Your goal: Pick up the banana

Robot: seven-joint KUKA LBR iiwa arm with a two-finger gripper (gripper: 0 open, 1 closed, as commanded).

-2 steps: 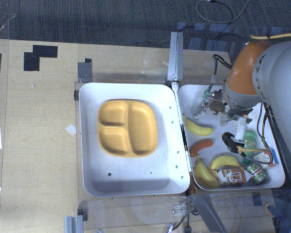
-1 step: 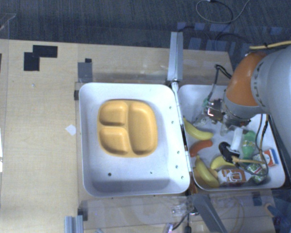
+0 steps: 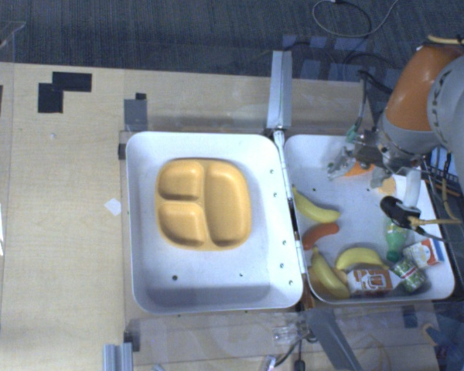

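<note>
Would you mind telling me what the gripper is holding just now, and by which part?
Nothing visibly: the gripper sits at the right bin's far end, away from the bananas.

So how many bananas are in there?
3, all in the right bin: one by its left wall, one at the bottom left corner, one curved above the snack box. Clutter might hide more.
</note>
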